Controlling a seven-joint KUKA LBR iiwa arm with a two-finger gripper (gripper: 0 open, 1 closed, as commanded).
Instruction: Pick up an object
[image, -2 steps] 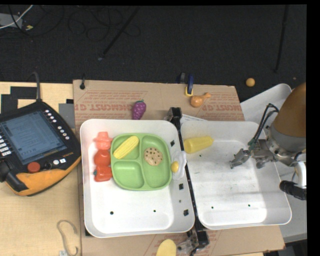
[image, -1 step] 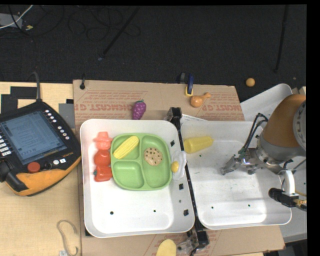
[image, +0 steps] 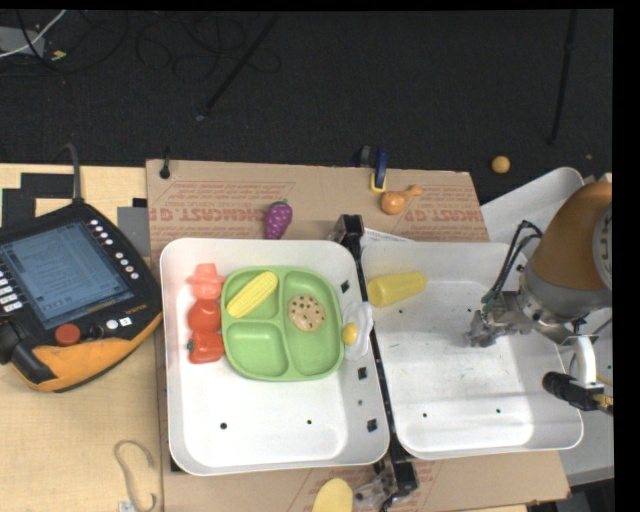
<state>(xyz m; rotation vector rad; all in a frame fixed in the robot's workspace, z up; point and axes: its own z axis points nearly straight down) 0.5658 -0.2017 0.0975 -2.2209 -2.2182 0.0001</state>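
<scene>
The yellow bottle lies on its side in the right bin, in the far left corner, close against the wall shared with the left bin. The rest of that bin's floor is bare, leaving open room toward the near edge. The gripper sits low over the bin's right half, well apart from the bottle and to its right (whether it is apart or together cannot be told). The bottle's long axis runs nearly left to right. In the left bin a green plate holds a corn cob and a cookie, beside a red toy.
</scene>
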